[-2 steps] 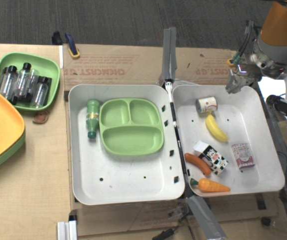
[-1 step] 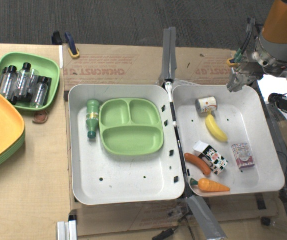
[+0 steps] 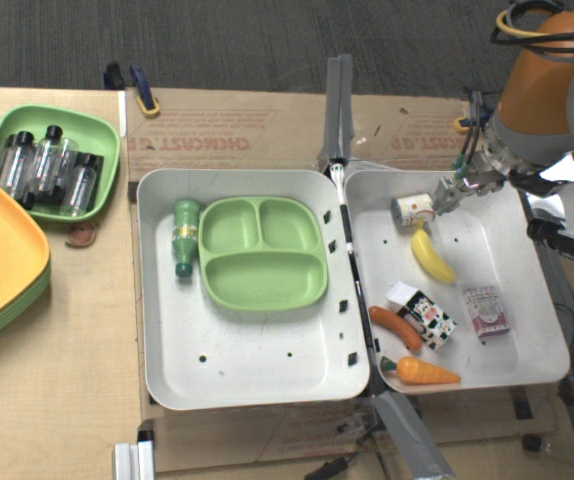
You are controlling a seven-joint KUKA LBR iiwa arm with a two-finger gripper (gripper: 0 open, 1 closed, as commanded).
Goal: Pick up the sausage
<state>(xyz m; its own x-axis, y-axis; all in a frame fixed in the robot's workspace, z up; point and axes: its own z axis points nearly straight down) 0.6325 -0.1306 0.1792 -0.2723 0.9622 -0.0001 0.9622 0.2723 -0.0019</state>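
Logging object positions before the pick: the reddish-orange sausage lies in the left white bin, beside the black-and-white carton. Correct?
Not quite. In the camera view the reddish-orange sausage lies in the right white bin, beside the black-and-white carton.

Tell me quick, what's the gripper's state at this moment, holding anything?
Gripper: cannot be told; it hangs over the right bin beside the small can, and the sausage lies apart from it near the bin's front.
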